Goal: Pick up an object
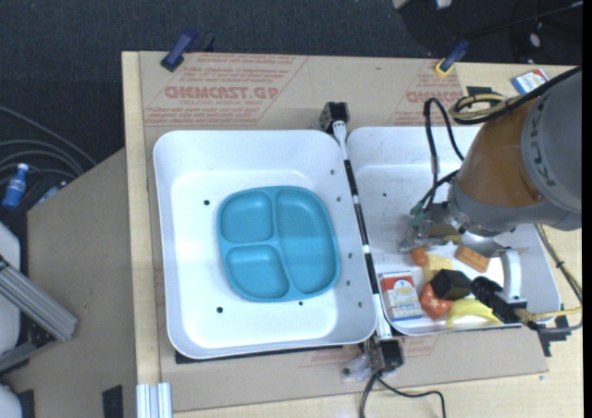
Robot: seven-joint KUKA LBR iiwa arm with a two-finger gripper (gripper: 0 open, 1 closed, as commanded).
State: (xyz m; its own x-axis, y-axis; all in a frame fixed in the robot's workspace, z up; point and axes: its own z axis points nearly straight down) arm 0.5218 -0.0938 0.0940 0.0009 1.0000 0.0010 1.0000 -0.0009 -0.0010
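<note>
The arm (518, 166) is reaching in over the right bin (388, 143), orange band and grey casing bulking large above it, and the gripper (418, 233) is down low near the middle of that bin's floor. Whether it is set wide or narrow, I cannot tell; the wrist hides too much from this slant, and nothing can be seen held in it.

Now, the pickings. Just below the gripper, toward the camera, there's a small orange piece (421, 257), very close to the tool, though I can't say whether they touch. A second orange piece (473, 259) lies on the arm's side of the gripper, tucked under the wrist. Further toward the camera, in the bin's near corner, sits a little cluster: a red and white carton (400, 297) lying flat against the wall shared with the other bin, a red object (432, 301) right beside the carton, and a yellow banana (470, 316) stretched along the near wall just past the red one. All three lie apart from the gripper.

Away from the arm, across the dividing wall, there's the left bin (185, 222), and in its middle a blue plate (277, 242) with compartments, lying flat, well apart from the tool. The far half of the right bin, beyond the gripper, shows bare white floor.
</note>
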